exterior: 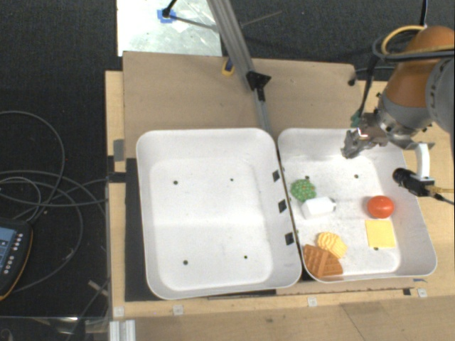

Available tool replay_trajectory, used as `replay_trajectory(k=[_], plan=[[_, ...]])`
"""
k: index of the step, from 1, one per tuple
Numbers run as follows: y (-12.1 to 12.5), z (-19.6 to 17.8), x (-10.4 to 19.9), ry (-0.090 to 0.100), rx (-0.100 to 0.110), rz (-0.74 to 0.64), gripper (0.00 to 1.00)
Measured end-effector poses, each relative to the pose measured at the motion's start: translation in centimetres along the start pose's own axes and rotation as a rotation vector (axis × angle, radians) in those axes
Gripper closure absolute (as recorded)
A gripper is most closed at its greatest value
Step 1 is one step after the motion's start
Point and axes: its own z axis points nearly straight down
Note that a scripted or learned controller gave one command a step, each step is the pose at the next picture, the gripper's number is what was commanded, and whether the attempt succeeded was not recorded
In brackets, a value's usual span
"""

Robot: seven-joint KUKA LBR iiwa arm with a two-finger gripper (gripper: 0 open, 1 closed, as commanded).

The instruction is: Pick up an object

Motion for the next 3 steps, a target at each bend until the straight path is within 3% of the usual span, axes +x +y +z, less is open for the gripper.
replay_trajectory(k=[2, 3], plan=[[0.1, -7.9, -0.6, 0.000, 0.001, -0.003, 1.00], [-0.2, -6.9, 5.0, 0.004, 0.006, -0.009, 1.00]])
